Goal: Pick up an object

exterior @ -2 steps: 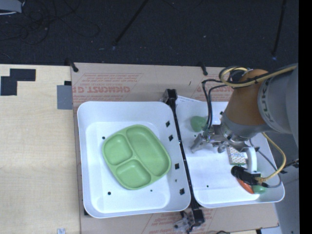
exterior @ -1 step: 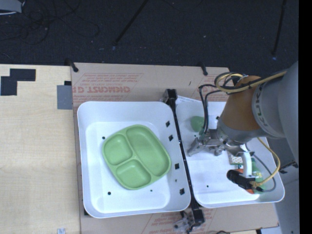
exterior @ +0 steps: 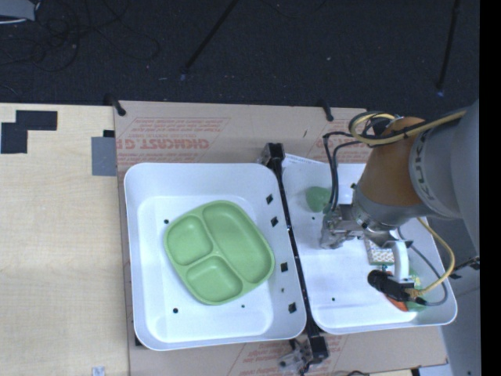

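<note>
we see a three-compartment plate [exterior: 218,251] of smooth, matte light-green plastic. it is a rounded rectangle with raised dividers, lying flat and turned at a slant in the left bin [exterior: 149,288]. it is well apart from the gripper [exterior: 335,233], across the black-clipped seam where the two bins meet. both bins are shallow, glossy white trays with rounded corners. they rest on a brown cardboard sheet [exterior: 196,131] printed in red, which lies on a pale wood-grain bench top [exterior: 55,249].

in the right bin [exterior: 344,319] lies a small pale green object [exterior: 316,198], roundish and blurred. it is near the gripper, just past it toward the bin's far wall and slightly to the view's left. whether the two touch we cannot tell.

the gripper is a small metallic grey cluster low over the right bin's white floor, and we cannot tell whether it is spread or pressed together. the arm comes in from the view's right, its grey body bent steeply down. the orange band [exterior: 387,171] sits directly above the wrist, with black cables looping beside it.
</note>
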You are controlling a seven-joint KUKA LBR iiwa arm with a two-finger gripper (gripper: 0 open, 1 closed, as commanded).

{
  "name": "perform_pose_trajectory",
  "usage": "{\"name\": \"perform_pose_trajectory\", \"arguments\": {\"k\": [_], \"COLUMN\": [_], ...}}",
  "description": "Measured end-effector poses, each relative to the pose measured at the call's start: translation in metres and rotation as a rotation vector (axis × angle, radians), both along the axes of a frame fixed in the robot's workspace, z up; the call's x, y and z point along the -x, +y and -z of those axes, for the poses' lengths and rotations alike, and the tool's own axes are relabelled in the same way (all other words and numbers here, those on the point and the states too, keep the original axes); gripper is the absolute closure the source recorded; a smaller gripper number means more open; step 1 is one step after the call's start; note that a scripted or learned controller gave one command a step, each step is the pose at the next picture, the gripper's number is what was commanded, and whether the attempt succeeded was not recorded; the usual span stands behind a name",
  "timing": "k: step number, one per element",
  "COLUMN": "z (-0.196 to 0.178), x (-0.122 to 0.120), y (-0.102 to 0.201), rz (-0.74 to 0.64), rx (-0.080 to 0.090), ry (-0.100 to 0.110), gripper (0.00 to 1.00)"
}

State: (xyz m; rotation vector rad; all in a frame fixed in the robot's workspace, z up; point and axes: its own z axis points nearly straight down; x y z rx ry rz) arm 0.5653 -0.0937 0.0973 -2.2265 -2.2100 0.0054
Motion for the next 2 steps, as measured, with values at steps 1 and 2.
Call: {"name": "perform_pose_trajectory", "arguments": {"k": [1, 2], "z": [-0.059, -0.120], "x": [0.007, 0.012], "y": [0.004, 0.001], "rz": [-0.004, -0.007], "rx": [0.000, 0.001], "ry": [-0.007, -0.009], "gripper": [1.00, 1.00]}}
